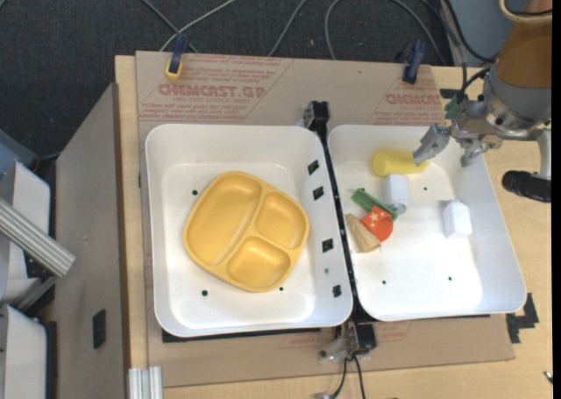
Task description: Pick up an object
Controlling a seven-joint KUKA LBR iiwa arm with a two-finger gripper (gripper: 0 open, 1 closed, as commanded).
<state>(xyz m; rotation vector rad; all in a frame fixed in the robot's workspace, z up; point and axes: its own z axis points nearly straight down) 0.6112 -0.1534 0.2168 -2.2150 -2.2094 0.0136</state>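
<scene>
yellow tray (245,231); white bins (166,213)

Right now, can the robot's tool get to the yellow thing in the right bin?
Probably yes. The tool hangs just right of the yellow thing, which lies in the open with nothing on top; the white block sits just below it.

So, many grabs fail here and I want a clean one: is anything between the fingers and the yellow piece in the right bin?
Nothing visible. The gripper hangs over the right bin, one finger right beside the yellow piece. The white block lies on the piece's near side, away from the gripper.
</scene>
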